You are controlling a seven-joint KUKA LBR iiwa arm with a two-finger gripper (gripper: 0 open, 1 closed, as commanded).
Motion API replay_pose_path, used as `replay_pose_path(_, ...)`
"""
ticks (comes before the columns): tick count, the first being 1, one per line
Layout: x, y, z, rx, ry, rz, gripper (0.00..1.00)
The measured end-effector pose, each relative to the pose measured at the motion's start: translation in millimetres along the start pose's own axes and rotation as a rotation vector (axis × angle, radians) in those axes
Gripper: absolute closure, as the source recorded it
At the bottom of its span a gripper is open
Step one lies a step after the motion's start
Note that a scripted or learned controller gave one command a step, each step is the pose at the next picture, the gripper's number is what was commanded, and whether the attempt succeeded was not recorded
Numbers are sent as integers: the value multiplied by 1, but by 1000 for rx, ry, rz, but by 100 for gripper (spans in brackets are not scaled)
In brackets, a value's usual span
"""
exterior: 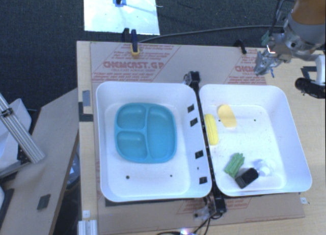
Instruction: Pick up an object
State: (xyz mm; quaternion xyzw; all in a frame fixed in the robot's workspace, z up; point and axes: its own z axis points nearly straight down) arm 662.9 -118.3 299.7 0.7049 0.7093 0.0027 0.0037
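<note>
In the right bin (293, 127) lie a yellow corn cob (211, 129) against the left wall, a pale yellow piece (227, 116), a green toy (235, 163) and a black block (247, 177); a blue divided plate (146, 132) fills the left bin (104, 127). My gripper (265, 63) hangs at the upper right of the frame, above the bench beyond the right bin's far rim, well apart from everything. Whether it is wide or narrow I cannot tell.

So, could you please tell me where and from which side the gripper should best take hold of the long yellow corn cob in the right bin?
Probably across the middle of the long yellow corn cob, coming straight down. It lies flat, lengthwise beside the right white bin's left wall, so the fingers should close across its narrow width, with one finger slipping between cob and wall.
</note>
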Motion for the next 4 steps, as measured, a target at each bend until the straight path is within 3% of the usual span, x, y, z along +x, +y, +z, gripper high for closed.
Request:
replay_pose_path(2, 92, -50, 30, 11, 3, -3, 100)
replay_pose_path(4, 190, -83, 39, 9, 4, -4, 100)
